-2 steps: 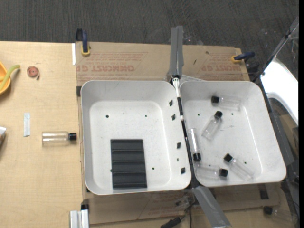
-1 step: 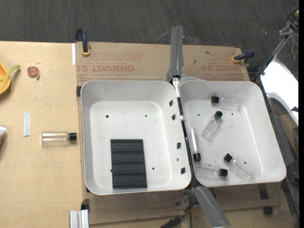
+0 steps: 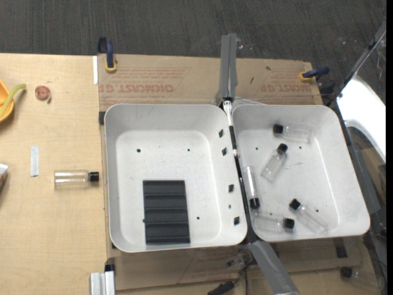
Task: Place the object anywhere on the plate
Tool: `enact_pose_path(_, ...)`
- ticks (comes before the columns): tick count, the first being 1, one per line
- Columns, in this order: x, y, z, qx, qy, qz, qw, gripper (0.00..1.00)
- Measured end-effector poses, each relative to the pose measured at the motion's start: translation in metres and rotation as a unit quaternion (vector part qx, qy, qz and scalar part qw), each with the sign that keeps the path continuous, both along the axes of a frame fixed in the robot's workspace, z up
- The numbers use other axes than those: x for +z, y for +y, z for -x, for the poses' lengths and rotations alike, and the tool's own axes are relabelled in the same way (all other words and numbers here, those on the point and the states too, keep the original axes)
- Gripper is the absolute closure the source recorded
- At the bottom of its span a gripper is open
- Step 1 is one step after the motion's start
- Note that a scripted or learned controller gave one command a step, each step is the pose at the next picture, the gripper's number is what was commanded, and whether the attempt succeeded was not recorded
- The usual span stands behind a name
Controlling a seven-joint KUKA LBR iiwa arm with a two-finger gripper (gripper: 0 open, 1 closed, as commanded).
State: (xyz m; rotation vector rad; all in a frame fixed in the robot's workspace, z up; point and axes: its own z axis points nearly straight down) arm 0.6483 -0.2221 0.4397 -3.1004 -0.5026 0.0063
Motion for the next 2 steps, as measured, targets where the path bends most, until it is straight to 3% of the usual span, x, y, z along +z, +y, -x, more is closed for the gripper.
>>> enact_pose_path(1, 0.0009, -0.0003, -0.0003, -0.059, -0.001, -0.0004, 0.9983, 0.0)
enact_pose_path(2, 0.0011, 0.0, -0.0025, -0.058, -0.001, -0.0004, 0.9983, 0.0)
